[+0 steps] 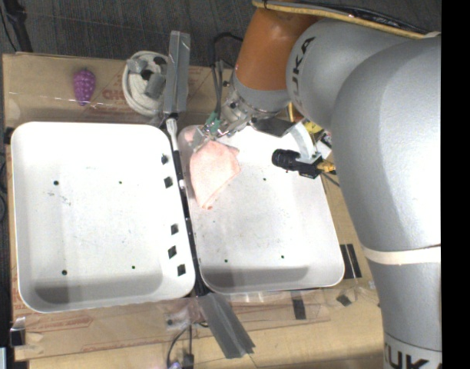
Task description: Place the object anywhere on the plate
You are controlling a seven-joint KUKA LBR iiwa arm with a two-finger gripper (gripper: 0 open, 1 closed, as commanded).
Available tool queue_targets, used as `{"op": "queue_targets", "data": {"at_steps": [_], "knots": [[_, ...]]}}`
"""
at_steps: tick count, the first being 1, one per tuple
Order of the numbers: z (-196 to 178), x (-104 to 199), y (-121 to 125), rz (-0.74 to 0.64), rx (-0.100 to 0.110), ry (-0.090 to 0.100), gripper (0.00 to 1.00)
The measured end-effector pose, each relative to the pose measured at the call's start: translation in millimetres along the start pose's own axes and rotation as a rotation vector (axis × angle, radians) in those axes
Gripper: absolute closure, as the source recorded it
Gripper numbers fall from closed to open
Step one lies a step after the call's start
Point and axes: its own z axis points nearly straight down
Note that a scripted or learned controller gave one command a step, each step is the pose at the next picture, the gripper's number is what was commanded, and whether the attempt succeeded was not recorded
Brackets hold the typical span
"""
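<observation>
Camera view | gripper at right bin's upper-left corner, open-or-closed: cannot tell | pink cloth-like object just below gripper, by the bins' divider | left bin beyond | purple item on bench, well left | white coil nearer left

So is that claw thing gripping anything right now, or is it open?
Gripper: cannot be told. It sits right at the top of a pink object in the right bin.

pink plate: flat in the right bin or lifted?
Tilted, not flat. The pink plate sits in the right bin near its left wall, upper edge raised under the tool. Whether the tool grips it: cannot tell.
</observation>
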Motion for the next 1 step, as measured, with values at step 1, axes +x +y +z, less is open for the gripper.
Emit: {"op": "queue_targets", "data": {"at_steps": [1], "knots": [[-39.7,0.6,0.7,-0.005,0.0,0.0,1.0]]}}
